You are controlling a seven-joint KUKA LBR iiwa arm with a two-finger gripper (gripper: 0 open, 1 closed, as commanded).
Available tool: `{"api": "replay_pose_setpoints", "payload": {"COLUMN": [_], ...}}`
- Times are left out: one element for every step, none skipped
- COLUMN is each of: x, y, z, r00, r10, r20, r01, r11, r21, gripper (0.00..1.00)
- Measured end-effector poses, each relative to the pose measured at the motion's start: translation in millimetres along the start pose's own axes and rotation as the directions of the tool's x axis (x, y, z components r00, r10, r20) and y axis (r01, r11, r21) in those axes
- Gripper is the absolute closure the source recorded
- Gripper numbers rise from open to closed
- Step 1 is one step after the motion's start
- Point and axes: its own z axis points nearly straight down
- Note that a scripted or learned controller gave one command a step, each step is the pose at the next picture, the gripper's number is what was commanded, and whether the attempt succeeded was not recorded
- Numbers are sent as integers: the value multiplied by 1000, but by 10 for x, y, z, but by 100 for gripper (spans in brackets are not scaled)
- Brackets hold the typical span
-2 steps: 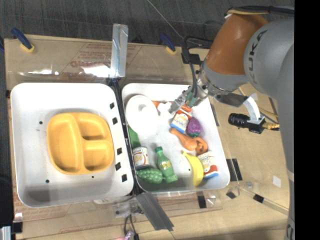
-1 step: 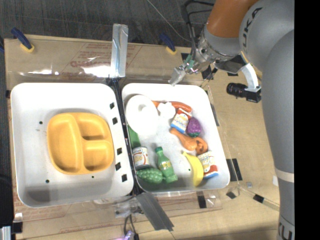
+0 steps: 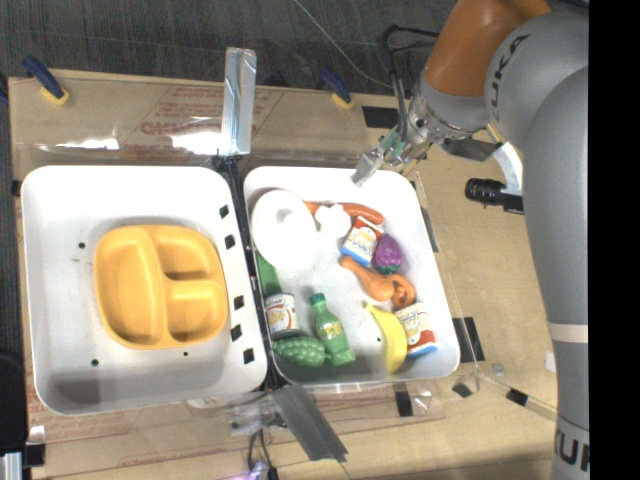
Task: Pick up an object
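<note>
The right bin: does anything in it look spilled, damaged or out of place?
Nothing stands out. The right bin holds toy foods in a loose heap: a banana, a green bottle and small cans lie on their sides, unspilled.

The grey arm point(image 3: 540, 78) bears lettering, seemingly "UKA".

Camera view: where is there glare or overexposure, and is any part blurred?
In the camera view, the white plate in the right bin is overexposed, its edge lost against the bin floor; glare streaks the plastic film behind the left bin; the claw looks slightly soft, the yellow tray sharp.
</note>
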Motion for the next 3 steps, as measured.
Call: {"api": "replay_pose_setpoints", "payload": {"x": [-264, 327, 470], "y": [-140, -808, 16], "z": [-690, -73, 650], "r00": [1000, 996, 999], "r10": [28, 87, 48], "r20": [7, 0, -4], "r01": [-28, -87, -48], "r11": [1000, 996, 999], "r21": [-8, 0, 2], "gripper": [100, 100, 100]}}
